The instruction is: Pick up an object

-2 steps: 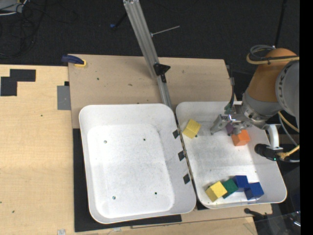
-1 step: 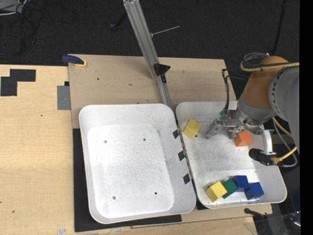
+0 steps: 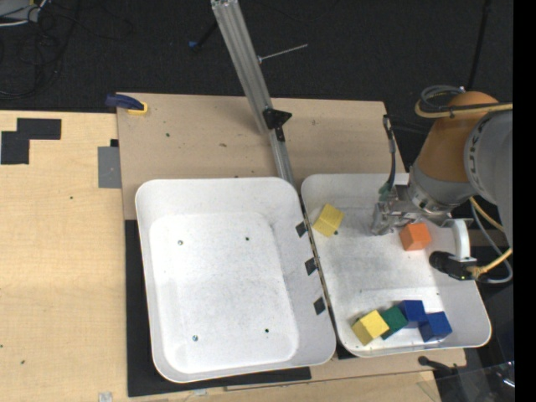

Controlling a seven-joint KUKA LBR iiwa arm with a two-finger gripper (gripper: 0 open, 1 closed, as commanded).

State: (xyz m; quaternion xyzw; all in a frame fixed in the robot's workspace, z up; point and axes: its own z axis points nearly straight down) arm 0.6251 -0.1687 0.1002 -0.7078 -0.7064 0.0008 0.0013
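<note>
Orange is the colour nearest the tool: an orange block [image 3: 415,236] lies on the floor of the right bin [image 3: 368,268], toward its far right side. The gripper [image 3: 387,222] hangs low over that same bin, just to the left of the block as the camera sees it, close beside it but apparently not around it. How wide the gripper stands cannot be told from this slanted view, and nothing is visibly held.

That sideways offset is what the coming move turns on. To take the orange block, the arm would need a short shift toward the right edge of the bin so the block sits between the tips before any closing. The block looks roughly cubic, with no clear long axis, so wrist rotation should matter little.

A yellow block [image 3: 327,219] rests tilted against the bin's left wall, farther from the gripper on its other side. Along the near edge sits a cluster: another yellow cube [image 3: 368,327], a green cube [image 3: 394,319] touching it, and blue blocks [image 3: 424,319] beside those, all well apart from the tool. The left bin [image 3: 167,199] lies alongside.
</note>
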